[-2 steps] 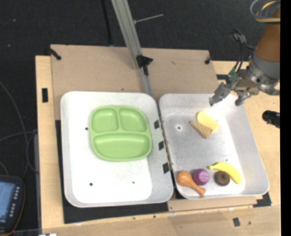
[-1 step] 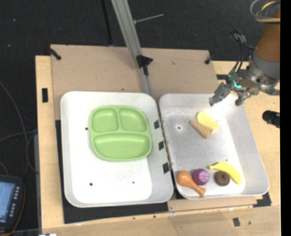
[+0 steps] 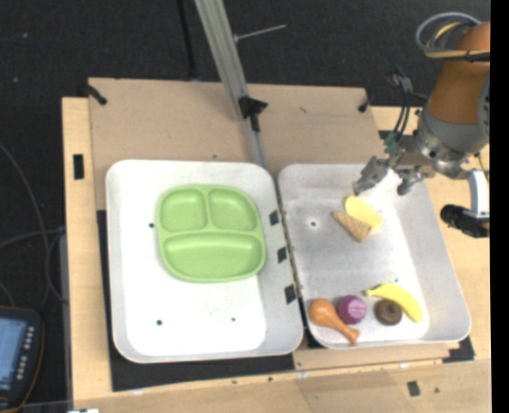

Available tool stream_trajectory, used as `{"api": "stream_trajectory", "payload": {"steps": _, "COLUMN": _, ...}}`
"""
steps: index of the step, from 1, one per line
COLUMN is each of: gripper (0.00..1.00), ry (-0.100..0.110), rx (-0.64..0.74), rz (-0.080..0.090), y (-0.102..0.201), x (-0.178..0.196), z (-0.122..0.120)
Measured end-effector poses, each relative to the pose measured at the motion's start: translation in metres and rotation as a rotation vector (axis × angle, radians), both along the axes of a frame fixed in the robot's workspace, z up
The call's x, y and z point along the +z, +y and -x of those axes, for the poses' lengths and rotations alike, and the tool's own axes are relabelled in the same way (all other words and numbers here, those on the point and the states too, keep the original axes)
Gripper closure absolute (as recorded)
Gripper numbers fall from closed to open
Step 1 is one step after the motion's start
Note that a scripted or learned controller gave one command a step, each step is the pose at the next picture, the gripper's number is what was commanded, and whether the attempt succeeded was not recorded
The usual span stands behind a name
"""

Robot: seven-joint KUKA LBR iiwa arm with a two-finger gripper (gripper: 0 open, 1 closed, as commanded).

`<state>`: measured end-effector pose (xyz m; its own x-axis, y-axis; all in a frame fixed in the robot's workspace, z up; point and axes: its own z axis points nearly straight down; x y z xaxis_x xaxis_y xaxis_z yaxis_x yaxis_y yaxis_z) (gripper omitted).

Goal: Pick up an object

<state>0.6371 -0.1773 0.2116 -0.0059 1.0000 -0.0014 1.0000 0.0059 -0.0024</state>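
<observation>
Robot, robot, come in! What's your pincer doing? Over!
Pincer open, above right white bin. Yellow-topped tan cone toy just below, not gripped. Nothing blocking.

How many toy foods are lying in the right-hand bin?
5. An ice-cream cone lies near the gripper; along the near edge sit a drumstick, a purple piece, a brown doughnut and a banana.

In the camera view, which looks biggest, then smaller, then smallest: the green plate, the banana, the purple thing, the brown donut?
1. green plate, biggest by far
2. banana
3. purple thing and brown donut: they look nearly the same size, so I won't rank them.
</observation>
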Motion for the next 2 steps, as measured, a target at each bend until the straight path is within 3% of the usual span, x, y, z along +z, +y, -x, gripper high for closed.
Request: {"api": "stream_trajectory", "payload": {"steps": 2, "gripper": 0.00, "ry": 0.000, "rx": -0.004, "rz": 0.000, "y": 0.004, "x": -0.085, "z": 0.006}}
